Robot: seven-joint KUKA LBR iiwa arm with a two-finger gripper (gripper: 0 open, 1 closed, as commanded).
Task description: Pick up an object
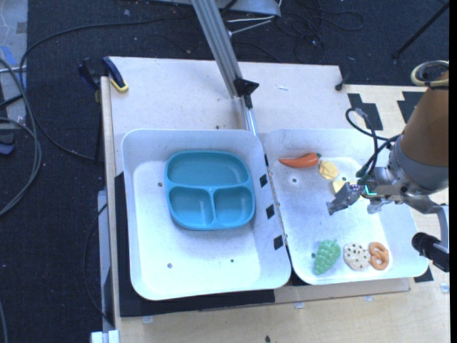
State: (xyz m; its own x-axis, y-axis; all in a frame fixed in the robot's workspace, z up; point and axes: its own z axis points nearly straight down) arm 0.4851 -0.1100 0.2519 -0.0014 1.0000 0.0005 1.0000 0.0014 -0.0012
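Over the right bin hangs the claw (grip unclear), beside a yellow piece.

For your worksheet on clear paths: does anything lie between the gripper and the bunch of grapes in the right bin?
Nothing visible does. The gripper sits above bare bin floor, and the grapes lie toward the near edge. The cookie and pretzel lie beside the grapes, off that path.
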